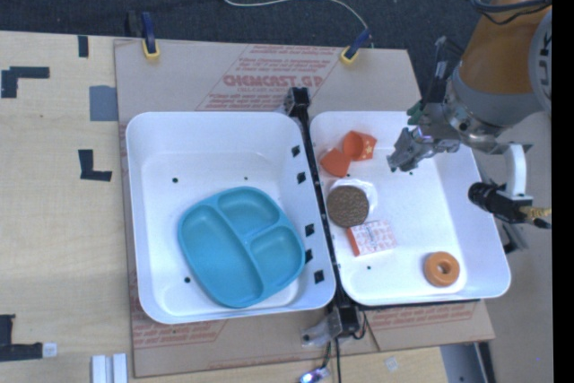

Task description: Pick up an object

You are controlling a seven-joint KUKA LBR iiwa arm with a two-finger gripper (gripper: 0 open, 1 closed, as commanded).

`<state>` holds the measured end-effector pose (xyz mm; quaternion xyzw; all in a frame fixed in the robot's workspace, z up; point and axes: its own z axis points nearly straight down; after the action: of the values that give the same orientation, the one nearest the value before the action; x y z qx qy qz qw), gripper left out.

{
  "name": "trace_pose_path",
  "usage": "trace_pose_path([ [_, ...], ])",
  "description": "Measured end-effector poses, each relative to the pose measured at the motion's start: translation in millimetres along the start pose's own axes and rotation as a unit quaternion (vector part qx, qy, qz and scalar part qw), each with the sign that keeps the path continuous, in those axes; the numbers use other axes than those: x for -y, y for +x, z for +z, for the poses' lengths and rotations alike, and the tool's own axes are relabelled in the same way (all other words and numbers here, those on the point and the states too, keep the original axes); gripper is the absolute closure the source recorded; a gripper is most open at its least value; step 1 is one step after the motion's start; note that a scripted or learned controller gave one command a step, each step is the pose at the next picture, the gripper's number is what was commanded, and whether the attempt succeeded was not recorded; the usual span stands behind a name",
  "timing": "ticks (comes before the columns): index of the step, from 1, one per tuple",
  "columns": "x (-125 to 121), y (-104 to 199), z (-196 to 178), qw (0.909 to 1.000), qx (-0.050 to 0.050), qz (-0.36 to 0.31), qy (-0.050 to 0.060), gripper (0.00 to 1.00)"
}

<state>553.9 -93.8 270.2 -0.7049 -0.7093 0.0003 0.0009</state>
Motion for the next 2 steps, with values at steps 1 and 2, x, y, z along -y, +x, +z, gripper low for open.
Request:
trace_pose_path([
  [1,3,59,7,1.0,0.0,0.0,0.0,1.0],
  [2,-10,113,8,1.0,0.0,-0.001,0.0,1.0],
])
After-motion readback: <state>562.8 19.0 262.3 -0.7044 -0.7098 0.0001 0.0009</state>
